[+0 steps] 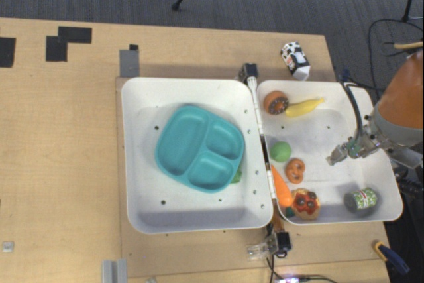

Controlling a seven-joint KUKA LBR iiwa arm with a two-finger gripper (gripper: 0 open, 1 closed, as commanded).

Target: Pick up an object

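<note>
Success hinges on centring our gripper (336, 156), whose opening we cannot tell, over one isolated item like the green can (361, 199) before descending.

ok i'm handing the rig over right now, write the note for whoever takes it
Gripper: over the right bin, mid-right, with nothing visibly between its fingers; open or shut is unclear from this view.
Right bin contents: banana, round orange toy, green ball, small orange toy, carrot, red-and-orange toy, green can.
Left bin: teal divided plate.
On the bench beyond the bins: black-and-white carton.
Done: nothing picked yet.
Left: grasp and lift one object; the green can lies nearest.
</note>
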